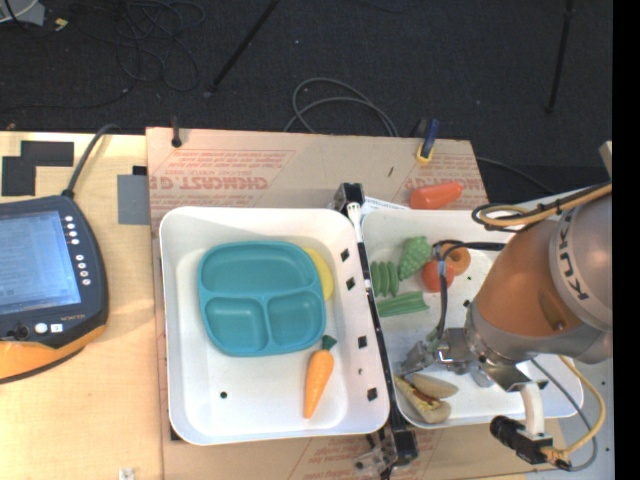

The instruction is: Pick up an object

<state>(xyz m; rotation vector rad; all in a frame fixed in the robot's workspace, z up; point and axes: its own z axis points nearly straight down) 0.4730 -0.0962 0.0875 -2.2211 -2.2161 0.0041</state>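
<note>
My gripper [443, 353] hangs low in the right bin [570, 403], under the arm's orange band [520, 293]. Just below it, by the bin's front wall, lies a beige and brown sandwich-like toy [428, 396]. Behind the gripper lie a flat green bean pod [402, 306], a dark green pod [383, 277], a leafy green piece [414, 257] and a red-orange tomato [447, 265]. The arm hides the right half of this bin. In the left bin [190, 388], a teal divided plate [262, 296] rests over a yellow item [323, 273], with an orange carrot [318, 378] in front of it.
A red-orange toy [435, 195] lies on the cardboard behind the right bin, near a blue clip [428, 140]. A black divider rail [362, 298] runs between the bins. A tablet pendant [40, 268] sits at the far left. Cables trail at the lower right.
</note>
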